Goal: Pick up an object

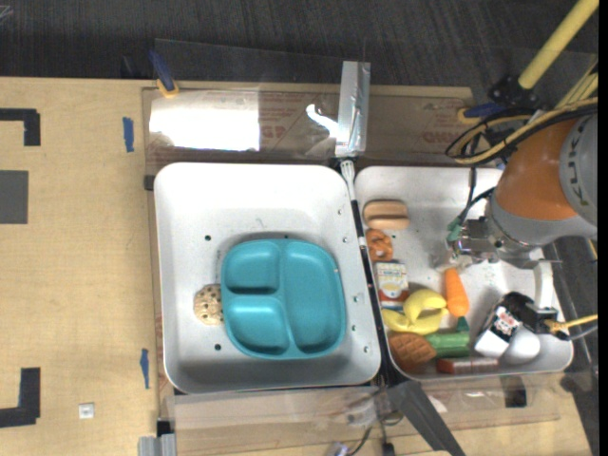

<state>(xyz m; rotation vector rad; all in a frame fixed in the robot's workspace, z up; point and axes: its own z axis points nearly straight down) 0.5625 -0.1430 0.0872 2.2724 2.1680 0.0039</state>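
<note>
My gripper (465, 247) hangs over the middle of the right bin (427, 183), below the grey wrist with its orange band. An orange carrot (457, 294) lies just in front of it. A yellow banana (424, 308) lies to the carrot's left. Along the bin's left wall sit a burger bun (385, 214), a brown pretzel (380, 245) and a small white carton (391, 279). At the bin's front lie a brown bread piece (411, 350), a green item (447, 342) and a thin red item (465, 367).
The left bin (190, 198) bears a teal divided plate (283, 296), with a round cookie (207, 304) at the plate's left edge. A clear plastic sheet and cardboard lie behind both bins. The wooden bench stretches away to the left.
</note>
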